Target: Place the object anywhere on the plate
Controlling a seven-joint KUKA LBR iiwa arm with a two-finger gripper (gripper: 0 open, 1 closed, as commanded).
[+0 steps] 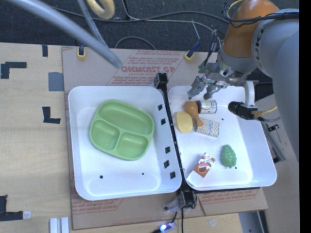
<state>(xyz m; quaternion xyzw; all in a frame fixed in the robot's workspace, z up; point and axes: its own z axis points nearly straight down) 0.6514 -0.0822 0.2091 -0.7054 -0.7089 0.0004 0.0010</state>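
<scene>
claw (204,87) above right bin (252,144), toy chicken leg (192,108) just below

Green plate (121,129), white bins (77,130)

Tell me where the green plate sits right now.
The green plate lies in the left bin, toward its upper middle, across the divider from the yellow toy in the right bin.

Arm (272,38) cut off at right edge (fingertip gap unclear).
</scene>
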